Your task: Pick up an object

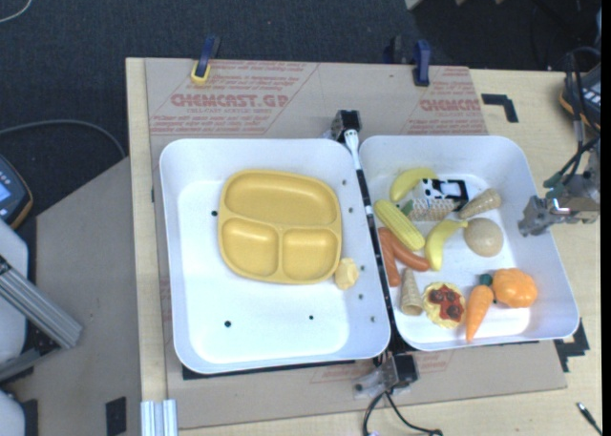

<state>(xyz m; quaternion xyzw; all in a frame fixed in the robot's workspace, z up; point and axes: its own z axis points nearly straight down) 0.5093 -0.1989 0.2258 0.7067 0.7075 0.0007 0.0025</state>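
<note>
Lying in the right white bin [535, 176] is a heap of small plastic toy foods — a yellow corn cob [399, 223], a yellow banana [410, 179], an orange carrot [477, 309], a beige egg-shaped piece [484, 236]. The two-finger gripper [537, 216] is at this bin's right rim, holding nothing. Left, the other white bin [191, 329] bears a yellow three-compartment plate [280, 225], a small yellow piece [346, 274] just beside it.

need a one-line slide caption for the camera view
Tool at the right bin's outer rim; toy food piled inside, yellow divided plate in the left bin.
</note>
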